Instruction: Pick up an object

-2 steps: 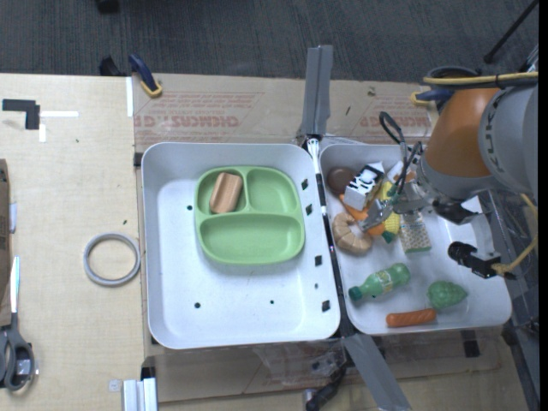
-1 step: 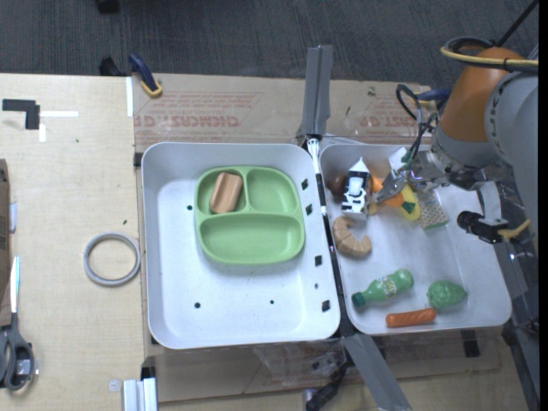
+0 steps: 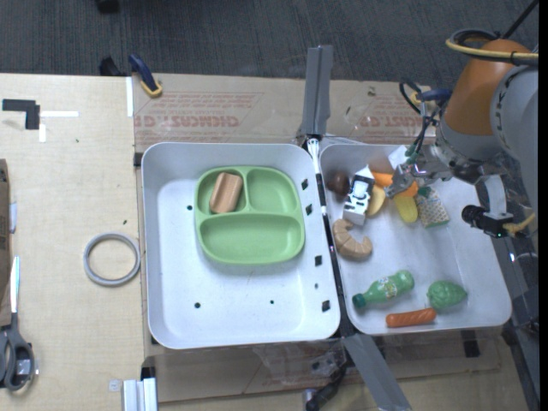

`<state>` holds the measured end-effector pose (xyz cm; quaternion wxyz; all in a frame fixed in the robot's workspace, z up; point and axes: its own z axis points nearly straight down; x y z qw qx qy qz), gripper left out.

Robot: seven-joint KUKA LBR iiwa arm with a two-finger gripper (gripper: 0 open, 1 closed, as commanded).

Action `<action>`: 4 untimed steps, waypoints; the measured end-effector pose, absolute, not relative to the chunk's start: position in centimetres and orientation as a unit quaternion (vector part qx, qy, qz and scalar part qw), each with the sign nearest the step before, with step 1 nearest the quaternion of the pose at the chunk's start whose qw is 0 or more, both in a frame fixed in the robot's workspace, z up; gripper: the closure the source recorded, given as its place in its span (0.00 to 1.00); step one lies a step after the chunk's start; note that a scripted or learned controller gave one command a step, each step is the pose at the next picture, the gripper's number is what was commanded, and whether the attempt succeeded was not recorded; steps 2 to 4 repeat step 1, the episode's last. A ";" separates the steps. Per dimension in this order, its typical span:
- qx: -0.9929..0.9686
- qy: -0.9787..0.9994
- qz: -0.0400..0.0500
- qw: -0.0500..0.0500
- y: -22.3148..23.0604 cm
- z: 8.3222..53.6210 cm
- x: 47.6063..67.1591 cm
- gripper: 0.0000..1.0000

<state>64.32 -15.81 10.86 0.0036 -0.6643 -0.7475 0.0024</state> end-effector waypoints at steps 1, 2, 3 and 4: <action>-0.679 -0.734 0.002 0.001 -11.0 20.1 64.8 1.00; -0.679 -0.734 0.002 0.001 -11.0 20.1 64.8 1.00; -0.679 -0.734 0.002 0.001 -11.0 20.1 64.8 1.00; -0.679 -0.734 0.002 0.001 -11.0 20.1 64.8 1.00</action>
